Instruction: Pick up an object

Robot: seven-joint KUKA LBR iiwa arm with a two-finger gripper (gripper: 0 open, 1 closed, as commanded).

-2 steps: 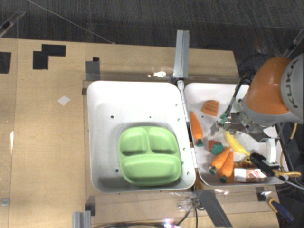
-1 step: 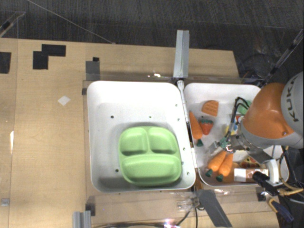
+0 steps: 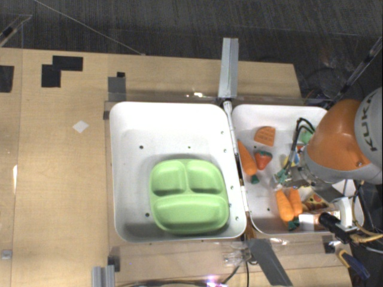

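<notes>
The gripper (image 3: pixel 287 173) hangs low over the right bin (image 3: pixel 272 117), in the middle right of the frame, and it is mostly hidden under the orange band and the wrist, so whether its jaws are wide, narrow or closed on something I cannot tell. The things to pick lie in this bin: a long carrot (image 3: pixel 246 159) along the left wall, a small red strawberry-like piece (image 3: pixel 263 159) just beside it, an orange wedge (image 3: pixel 265 136) higher up, and two short carrots (image 3: pixel 289 204) side by side near the lower edge, just below the gripper. They look like toy food of plastic, so I judge them light, stiff, rather smooth and not fragile; a smooth round body can slip or roll out of two fingers. For a carrot, the best hold is probably across the thick middle, with the fingers at a right angle to its length, not at the thin tip. The bin floor is white, flat and hard, with low walls, so a thing near a wall leaves little room for one finger. The left bin (image 3: pixel 131 130) holds a green divided tray (image 3: pixel 189 195), and around the bins the wooden bench (image 3: pixel 54 172) is open.
</notes>
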